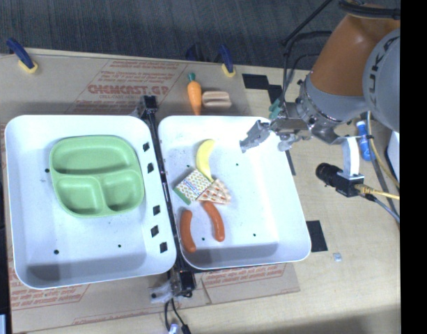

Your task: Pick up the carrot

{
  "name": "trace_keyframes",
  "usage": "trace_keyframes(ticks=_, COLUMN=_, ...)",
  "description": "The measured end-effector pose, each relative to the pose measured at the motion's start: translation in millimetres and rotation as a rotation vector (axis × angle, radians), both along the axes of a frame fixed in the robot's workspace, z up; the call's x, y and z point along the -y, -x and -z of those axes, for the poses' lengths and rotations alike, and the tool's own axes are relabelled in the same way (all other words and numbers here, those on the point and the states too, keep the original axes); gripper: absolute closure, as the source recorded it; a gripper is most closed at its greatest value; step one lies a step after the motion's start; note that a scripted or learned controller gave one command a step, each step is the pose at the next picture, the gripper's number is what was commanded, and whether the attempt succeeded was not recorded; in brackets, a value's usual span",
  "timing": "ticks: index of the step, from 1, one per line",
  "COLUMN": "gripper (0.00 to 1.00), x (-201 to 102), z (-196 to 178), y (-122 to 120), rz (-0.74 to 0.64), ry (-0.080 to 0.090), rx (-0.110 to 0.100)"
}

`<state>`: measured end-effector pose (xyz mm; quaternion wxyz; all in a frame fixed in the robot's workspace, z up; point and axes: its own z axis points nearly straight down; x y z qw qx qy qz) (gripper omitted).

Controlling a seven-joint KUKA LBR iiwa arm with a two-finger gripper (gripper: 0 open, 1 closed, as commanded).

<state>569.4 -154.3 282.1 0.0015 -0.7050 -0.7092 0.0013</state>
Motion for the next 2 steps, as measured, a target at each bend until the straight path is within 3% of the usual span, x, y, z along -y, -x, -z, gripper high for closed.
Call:
trace_keyframes(ticks=1, gripper=0.0, x=-7.5, z=187.4, y=-2.8, rz=0.283, ry=0.001, rx=0.006)
trace_keyframes(ticks=2, gripper=0.0, x=29.6, z=165.2, y=-27.7, rz=0.143, ry=0.0, rx=0.001)
